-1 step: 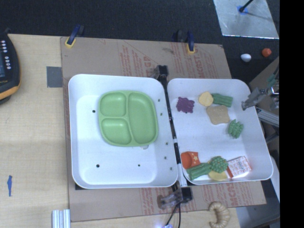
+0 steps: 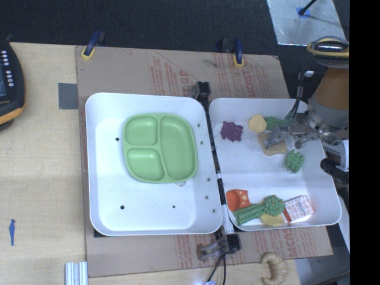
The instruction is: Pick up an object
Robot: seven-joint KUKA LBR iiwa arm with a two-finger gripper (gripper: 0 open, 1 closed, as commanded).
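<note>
Pincer (image 2: 279, 136) hangs low in the right bin (image 2: 237, 177) beside a yellow piece (image 2: 257, 123); whether it grips anything, I cannot tell.

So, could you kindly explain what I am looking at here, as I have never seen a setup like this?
This is a single camera fixed above a bench, looking down at a slant. The grey machine with the orange band coming in from the right is a robot arm; its two-finger gripper is low over the right white bin. That bin holds toy food: a purple piece, a yellow round piece, a green leafy piece, and near the front a red piece, a green vegetable and a small red-and-white packet. The left white bin holds a green divided plate. Whether the gripper holds anything is too unclear to tell.
</note>
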